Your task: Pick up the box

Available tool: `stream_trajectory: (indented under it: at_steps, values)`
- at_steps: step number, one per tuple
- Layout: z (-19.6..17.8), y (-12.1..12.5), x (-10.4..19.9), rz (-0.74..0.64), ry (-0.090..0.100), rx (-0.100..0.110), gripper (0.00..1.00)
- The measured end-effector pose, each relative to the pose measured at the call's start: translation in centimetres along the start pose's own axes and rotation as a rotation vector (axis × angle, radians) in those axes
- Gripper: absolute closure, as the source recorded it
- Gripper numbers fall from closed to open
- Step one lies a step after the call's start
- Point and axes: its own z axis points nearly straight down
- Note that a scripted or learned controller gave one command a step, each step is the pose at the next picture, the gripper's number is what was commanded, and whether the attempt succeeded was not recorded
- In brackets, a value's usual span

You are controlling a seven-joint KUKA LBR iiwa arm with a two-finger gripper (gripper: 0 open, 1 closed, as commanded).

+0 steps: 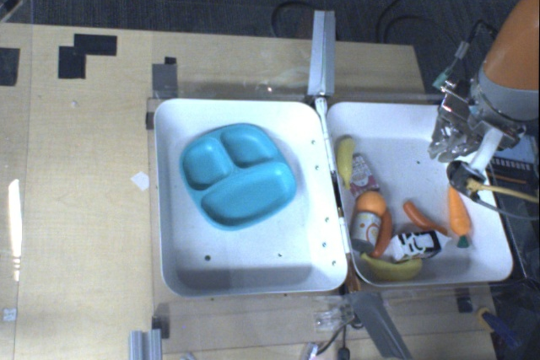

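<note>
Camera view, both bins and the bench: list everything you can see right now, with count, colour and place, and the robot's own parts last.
Shallow white plastic bins: two, white, side by side on the bench.
Divided blue plastic plate: one, blue, in the left bin.
Yellow bananas: two, one along the right bin's left wall, one at its near edge.
Orange carrots: three, orange, in the right bin's near half.
Small black-and-white box: one, near edge of the right bin, beside the banana.
Small printed carton: one, white and red, beside the upper banana.
Orange-topped container: one, left side of the right bin.
Arm's gripper: one, grey metal, over the right bin's right side.
</note>
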Motion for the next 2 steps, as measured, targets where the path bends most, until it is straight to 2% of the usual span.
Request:
stream_trajectory:
  at_steps: [1, 2]
  values:
    - [2.4, 3.9, 4.3, 0.036, 0.000, 0.001, 1.00]
    - [-8.2, 7.4, 1.3, -0.217, 0.000, -0.004, 1.00]
